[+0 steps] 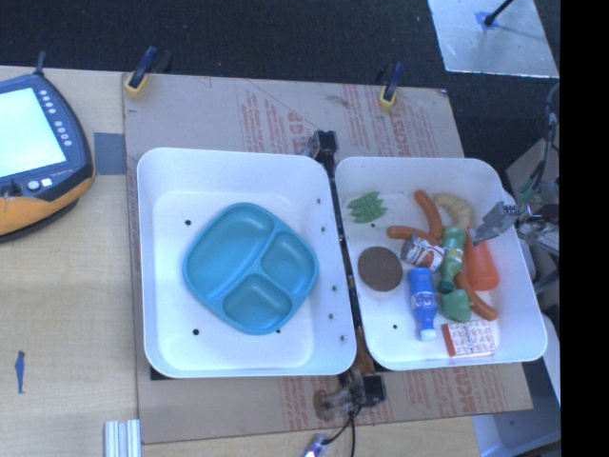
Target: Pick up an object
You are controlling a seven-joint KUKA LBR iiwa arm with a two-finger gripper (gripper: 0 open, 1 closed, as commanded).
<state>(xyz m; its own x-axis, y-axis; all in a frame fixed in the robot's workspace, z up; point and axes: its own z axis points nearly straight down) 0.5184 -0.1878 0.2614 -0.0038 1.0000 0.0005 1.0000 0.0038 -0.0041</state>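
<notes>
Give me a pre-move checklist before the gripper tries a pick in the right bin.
1. Gripper over the right white bin: ok, at its right side.
2. Finger state: cannot tell.
3. Object held: not ok, nothing seen between the fingers.
4. Nearest target, orange carrot-shaped toy, exposed: ok.
5. Blue bottle with white cap apart from neighbours: not ok, crowded.
6. Blue divided plate lies in the left bin: ok.

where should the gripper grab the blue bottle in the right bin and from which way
Probably across the middle of the blue bottle's body, coming straight down from above. It lies flat on the right bin's floor, its white cap pointing to the near edge, so its long sides face left and right. The left side is bare floor; green toys crowd the right, so the fit there looks tight. The gripper sits at the bin's right edge.
</notes>
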